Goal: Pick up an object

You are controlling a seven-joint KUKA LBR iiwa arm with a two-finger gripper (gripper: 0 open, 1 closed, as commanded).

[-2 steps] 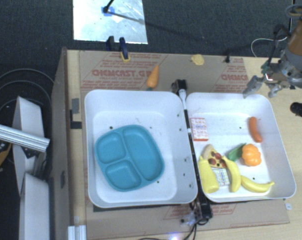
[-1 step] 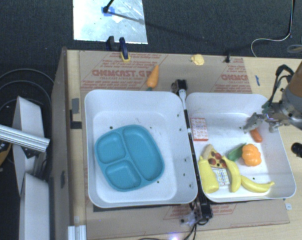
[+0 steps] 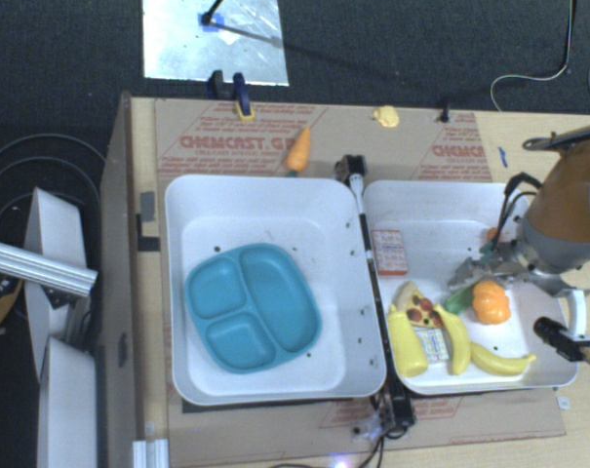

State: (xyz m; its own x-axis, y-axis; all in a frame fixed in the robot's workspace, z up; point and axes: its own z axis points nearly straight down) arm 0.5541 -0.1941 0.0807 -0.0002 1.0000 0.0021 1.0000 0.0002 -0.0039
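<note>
Overhead, the worktop (image 3: 226,130) carries two shallow white bins side by side. The left bin (image 3: 265,203) holds a blue divided plate (image 3: 253,305), lying flat toward its lower left. The right bin (image 3: 431,208) holds the toys: a yellow bottle with a printed label (image 3: 408,341) near the divider, a banana (image 3: 490,357) curving along the lower wall, a small piece with red spots (image 3: 421,310) above the bottle, a red-and-white card (image 3: 389,250) against the divider, and an orange pepper-like toy (image 3: 491,301) with something green (image 3: 458,298) just beside it on its left. The grey arm (image 3: 568,222) reaches in from the right, and its jaws (image 3: 482,271) sit low over the right bin, just above the orange toy and apparently touching or nearly touching it; whether they are open or closed cannot be told, and nothing is seen held between them. Beyond the bins, an orange carrot-shaped toy (image 3: 297,150) and a small yellow item (image 3: 386,117) lie on the worktop, well apart.
</note>
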